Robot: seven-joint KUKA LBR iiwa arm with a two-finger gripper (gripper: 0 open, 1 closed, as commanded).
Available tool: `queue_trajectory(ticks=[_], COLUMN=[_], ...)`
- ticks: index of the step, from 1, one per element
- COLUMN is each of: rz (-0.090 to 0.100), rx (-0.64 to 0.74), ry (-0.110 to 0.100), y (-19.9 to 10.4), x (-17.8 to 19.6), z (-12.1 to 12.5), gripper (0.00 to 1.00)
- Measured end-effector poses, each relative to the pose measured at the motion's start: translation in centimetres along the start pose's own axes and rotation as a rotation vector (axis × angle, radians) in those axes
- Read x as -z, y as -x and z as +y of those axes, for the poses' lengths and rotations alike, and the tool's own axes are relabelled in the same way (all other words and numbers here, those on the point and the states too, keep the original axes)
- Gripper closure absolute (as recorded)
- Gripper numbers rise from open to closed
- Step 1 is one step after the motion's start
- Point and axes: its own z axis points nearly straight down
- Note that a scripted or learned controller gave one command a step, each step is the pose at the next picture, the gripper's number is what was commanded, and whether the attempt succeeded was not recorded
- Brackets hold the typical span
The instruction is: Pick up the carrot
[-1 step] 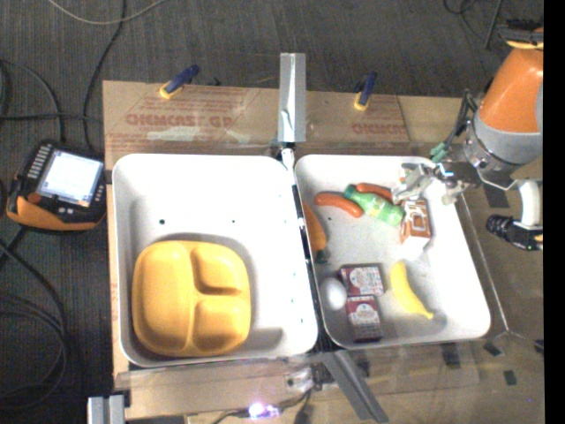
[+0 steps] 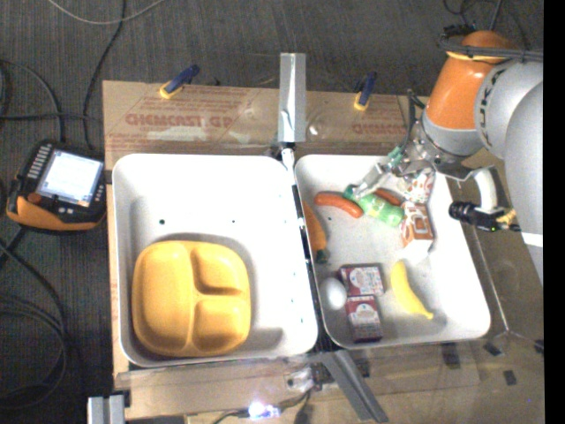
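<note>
The carrot (image 2: 314, 228) is an orange stick with a dark green end, lying along the left wall of the right bin (image 2: 459, 321). My gripper (image 2: 395, 180) hangs over the far part of that bin, to the right of the carrot and well apart from it. Its fingers stand open, spread above a green packet (image 2: 381, 208), with nothing held between them.
A red-orange sausage (image 2: 338, 203) lies just right of the carrot's far end. The right bin also holds a red-and-white packet (image 2: 418, 222), a banana (image 2: 410, 290), a white egg (image 2: 335, 294) and two dark red boxes (image 2: 363, 299). A yellow divided plate (image 2: 192, 297) sits in the left bin.
</note>
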Motion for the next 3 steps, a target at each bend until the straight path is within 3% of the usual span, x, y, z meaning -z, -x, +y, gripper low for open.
queue_trajectory(ticks=[1,2,3], rz=[-0.013,-0.005,-0.005], rx=[0.022,-0.036,-0.037], ry=[0.018,0.008,0.014], y=[-5.0,-6.7,-6.7], x=[-3.1,-4.6,-3.6], z=[2.8,-3.6,-3.4], gripper=[0.00,0.00,1.00])
